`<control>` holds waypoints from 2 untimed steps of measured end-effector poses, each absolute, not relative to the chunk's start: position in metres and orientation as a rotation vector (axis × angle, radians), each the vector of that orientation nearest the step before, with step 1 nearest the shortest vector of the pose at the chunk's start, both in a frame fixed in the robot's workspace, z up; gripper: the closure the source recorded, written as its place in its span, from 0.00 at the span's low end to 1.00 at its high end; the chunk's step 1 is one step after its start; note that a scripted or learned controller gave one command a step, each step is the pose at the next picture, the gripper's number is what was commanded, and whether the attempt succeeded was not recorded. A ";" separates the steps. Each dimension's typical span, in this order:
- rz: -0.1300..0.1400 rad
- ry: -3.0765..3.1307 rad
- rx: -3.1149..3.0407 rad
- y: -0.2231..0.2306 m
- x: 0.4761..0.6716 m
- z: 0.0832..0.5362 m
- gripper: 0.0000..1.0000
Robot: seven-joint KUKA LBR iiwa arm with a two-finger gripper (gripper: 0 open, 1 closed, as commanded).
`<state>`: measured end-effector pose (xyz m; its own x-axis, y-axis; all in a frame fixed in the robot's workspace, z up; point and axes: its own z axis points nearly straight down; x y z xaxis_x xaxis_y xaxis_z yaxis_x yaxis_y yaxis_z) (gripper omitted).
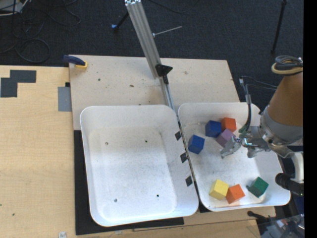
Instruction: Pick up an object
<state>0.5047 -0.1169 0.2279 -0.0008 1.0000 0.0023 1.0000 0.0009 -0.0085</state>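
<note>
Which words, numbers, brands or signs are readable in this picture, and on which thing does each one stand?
No readable text anywhere.
The aluminium bar carries a small black-and-white checker marker at its top end: a pattern, not letters.
The coloured blocks, such as the yellow block, and the white bins show no labels.

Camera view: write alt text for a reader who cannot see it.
The arm's hand reaches from the right into the right bin, at a purple block beside two blue blocks and an orange one. Yellow, orange and green blocks lie near its front edge.
</note>
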 end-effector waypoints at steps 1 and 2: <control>0.002 -2.216 -2.223 -0.118 0.505 0.230 0.00; 0.007 -2.215 -2.217 -0.115 0.497 0.183 0.00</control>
